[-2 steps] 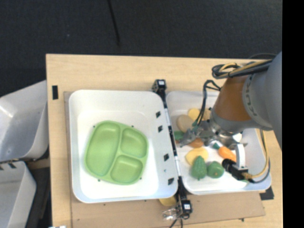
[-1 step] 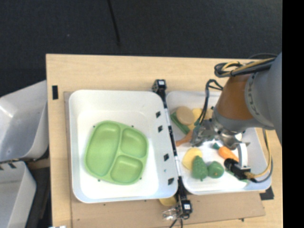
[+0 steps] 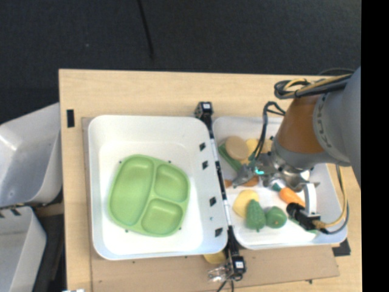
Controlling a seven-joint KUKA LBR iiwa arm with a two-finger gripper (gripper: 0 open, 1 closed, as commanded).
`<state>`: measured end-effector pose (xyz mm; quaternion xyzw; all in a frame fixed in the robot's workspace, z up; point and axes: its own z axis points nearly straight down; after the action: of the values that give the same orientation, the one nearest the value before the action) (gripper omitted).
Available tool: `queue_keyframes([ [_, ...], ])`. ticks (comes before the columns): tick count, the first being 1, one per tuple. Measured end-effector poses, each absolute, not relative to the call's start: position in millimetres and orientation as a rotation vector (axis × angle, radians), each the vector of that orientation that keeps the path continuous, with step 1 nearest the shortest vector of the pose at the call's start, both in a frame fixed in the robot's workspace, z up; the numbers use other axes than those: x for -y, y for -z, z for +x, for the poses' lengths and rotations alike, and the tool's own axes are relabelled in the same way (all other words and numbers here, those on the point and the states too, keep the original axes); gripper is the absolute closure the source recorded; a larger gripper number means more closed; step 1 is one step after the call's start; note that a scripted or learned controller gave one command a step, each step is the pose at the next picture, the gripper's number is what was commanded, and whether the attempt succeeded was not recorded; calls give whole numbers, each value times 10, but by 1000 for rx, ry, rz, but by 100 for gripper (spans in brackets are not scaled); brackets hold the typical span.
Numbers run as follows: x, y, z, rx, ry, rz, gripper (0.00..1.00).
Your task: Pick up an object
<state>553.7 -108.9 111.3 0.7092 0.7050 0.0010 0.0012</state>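
My gripper (image 3: 251,173) is low inside the right bin (image 3: 322,236), near that bin's left side, under the grey arm with its orange band (image 3: 298,129). Just behind it lie a tan round piece (image 3: 233,146), a yellow piece (image 3: 251,145) and a long green piece (image 3: 227,156). In front of it are a yellow lump (image 3: 244,201), a dark green pepper shape (image 3: 254,217) and a lighter green piece (image 3: 276,217). An orange carrot shape (image 3: 290,194) lies to its right. The wrist hides what is directly under the gripper.
The left bin (image 3: 103,236) holds a green divided plate (image 3: 149,194). A ridge with black clips (image 3: 214,181) separates the two bins. Cables (image 3: 331,218) loop from the wrist over the right bin's near right corner. A small yellow item (image 3: 214,258) sits below the bins' front edge.
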Motion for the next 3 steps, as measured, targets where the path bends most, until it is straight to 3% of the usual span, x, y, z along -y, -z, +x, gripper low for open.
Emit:
queue_keyframes([
  [1,1121,-1219,5539,-2206,0,2227,100],
  [2,1117,-1218,5540,-2204,-1,2229,0],
  [3,1356,-1175,5172,-2219,5,2225,0],
])
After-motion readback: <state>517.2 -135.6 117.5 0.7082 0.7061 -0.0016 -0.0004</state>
